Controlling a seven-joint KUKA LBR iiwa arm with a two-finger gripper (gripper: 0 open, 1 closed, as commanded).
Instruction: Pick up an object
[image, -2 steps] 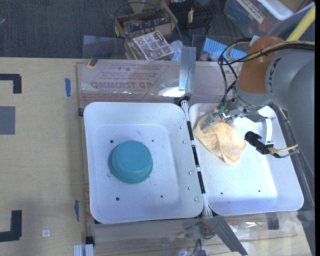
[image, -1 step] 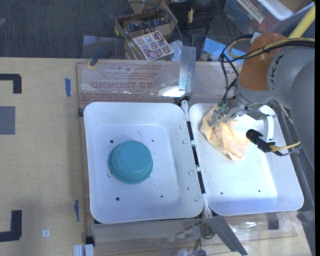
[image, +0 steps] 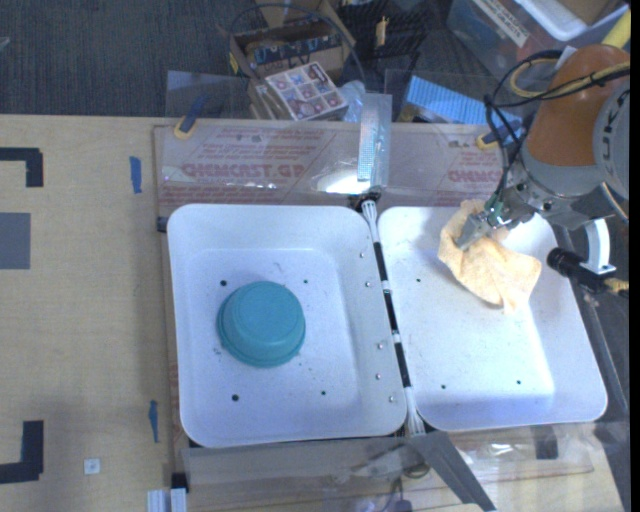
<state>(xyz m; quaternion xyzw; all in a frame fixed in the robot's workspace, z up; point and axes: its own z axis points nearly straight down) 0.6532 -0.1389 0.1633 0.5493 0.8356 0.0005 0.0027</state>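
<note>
My gripper (image: 478, 228) sits low over the far corner of the right bin (image: 520, 385), down on the upper edge of the yellow cloth (image: 492, 266). Its tips press into the cloth's top fold; whether they have closed on fabric or merely rest spread upon it, I cannot tell at this slant. The cloth lies crumpled just beneath me and trails away toward the near side of the bin, bunched in soft ridges. Judgement: light, limp, no stiffness at all, not fragile, not slippery; it will drape and hang rather than hold shape. The best purchase looks to be a raised fold such as the one right under my tips, where fabric stands up from the floor; a flat patch would give me only bin bottom. A shallow pinch may slip free as the weight of the hanging part pulls. Around me: the bin's far wall is close behind, the divider (image: 385, 290) between bins lies off to my side, near but not touching the cloth. Across it, well apart, a teal bowl (image: 262, 322) rests upside down in the left bin (image: 200, 240). Nothing lies on the cloth or between me and it. Behind the bins, clutter and a clear plastic sheet (image: 260, 165), out of my way.
</note>
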